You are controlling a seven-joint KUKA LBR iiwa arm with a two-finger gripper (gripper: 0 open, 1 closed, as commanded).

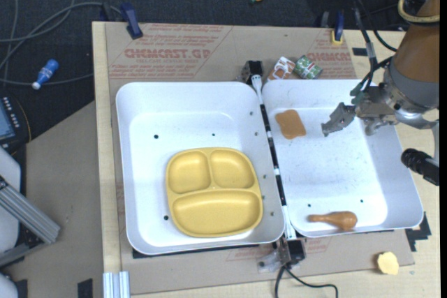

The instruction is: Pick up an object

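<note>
The drumstick (334,220) lies crosswise along the right bin's (391,171) near wall, while the hand (338,119), fingers apart and holding nothing, hangs just right of the brown slice (290,124).

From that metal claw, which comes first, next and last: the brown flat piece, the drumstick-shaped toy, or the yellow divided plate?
1. Flat brown toy slice, upper left of the right bin, just left of the gripper.
2. Tan drumstick-shaped toy, at the right bin's near edge.
3. Yellow divided plastic plate, in the left bin.
</note>
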